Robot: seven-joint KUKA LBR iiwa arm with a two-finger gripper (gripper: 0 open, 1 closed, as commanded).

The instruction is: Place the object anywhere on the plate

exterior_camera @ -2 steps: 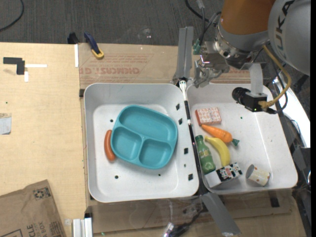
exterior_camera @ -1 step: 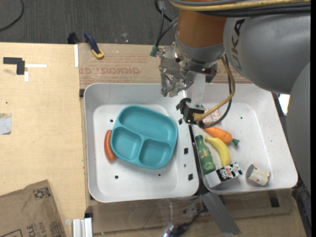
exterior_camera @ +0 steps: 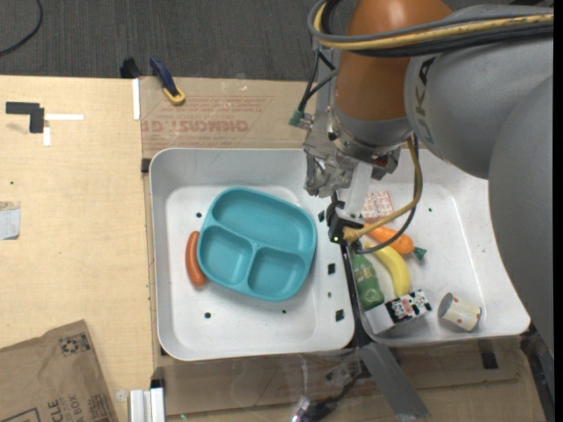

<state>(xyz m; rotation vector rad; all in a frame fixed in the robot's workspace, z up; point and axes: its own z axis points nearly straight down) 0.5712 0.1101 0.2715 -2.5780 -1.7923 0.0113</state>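
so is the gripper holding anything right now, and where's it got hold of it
It cannot be told: the gripper hangs over the divide between the bins, above the carrot and banana, with nothing visible between its fingers.

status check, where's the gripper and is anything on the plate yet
Gripper low over the divider between bins, nothing seen held. Teal plate bare in left bin, hot dog touching its left rim. Carrot, banana in right bin.

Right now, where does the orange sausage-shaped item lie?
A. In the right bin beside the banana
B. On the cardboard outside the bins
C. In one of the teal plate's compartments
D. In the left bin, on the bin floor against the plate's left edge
D: the orange sausage-shaped item lies on the floor of the left bin, beside the left edge of the teal plate, not in a compartment.
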